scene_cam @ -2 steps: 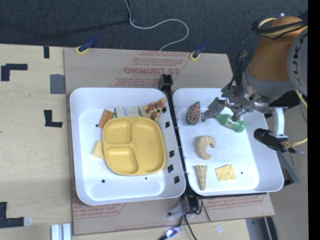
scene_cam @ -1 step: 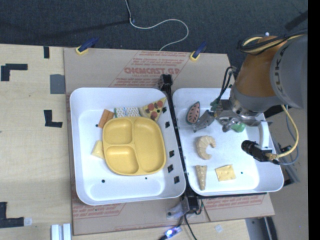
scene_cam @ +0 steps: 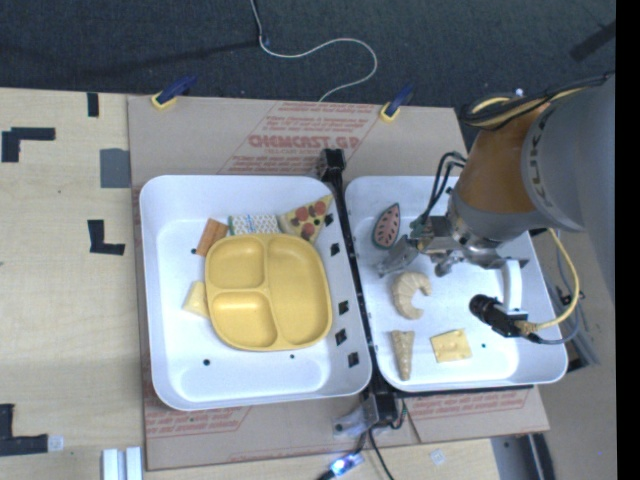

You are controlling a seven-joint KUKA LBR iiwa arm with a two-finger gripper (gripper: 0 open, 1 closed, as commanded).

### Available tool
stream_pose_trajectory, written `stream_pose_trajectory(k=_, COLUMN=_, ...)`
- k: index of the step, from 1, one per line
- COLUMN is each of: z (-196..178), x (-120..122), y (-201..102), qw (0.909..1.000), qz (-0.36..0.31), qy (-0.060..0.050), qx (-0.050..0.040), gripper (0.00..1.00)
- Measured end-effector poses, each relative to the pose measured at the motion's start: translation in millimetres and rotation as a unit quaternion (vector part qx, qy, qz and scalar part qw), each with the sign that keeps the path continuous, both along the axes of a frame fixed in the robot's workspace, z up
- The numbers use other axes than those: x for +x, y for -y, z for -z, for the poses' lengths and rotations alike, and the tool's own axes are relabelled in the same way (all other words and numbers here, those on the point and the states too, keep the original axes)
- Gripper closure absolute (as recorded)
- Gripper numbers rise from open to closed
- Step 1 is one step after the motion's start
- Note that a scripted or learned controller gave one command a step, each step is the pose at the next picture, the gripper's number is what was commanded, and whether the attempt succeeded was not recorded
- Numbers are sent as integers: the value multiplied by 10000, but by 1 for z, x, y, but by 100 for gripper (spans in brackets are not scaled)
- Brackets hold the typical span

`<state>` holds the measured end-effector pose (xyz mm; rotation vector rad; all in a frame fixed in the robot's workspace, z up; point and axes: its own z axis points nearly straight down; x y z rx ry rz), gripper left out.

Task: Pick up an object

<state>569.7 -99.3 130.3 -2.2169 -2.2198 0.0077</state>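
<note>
A: What's in the bins?
B: Left bin (scene_cam: 160, 268): yellow divided plate (scene_cam: 268, 290). Right bin (scene_cam: 540, 368): croissant (scene_cam: 410, 293), watermelon slice (scene_cam: 387, 225), cheese (scene_cam: 451, 346). Gripper (scene_cam: 400, 261) hovers beside the croissant; grip unclear.

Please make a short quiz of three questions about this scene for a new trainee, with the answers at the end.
1. True or false: the yellow divided plate lies in the right bin.
2. Which item lies nearest the gripper? A) croissant B) cheese square C) pizza slice
3. Fill in: the watermelon slice lies in the ____ bin.

Key
1. False; the plate lies in the left bin.
2. A; the croissant lies just below the gripper in the camera view.
3. Right.
</note>
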Motion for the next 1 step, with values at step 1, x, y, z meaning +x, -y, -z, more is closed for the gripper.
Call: stream_pose_trajectory(k=1, z=48, x=0, y=-1, qw=10000, qz=-2, qy=24, qx=-5, gripper=0)
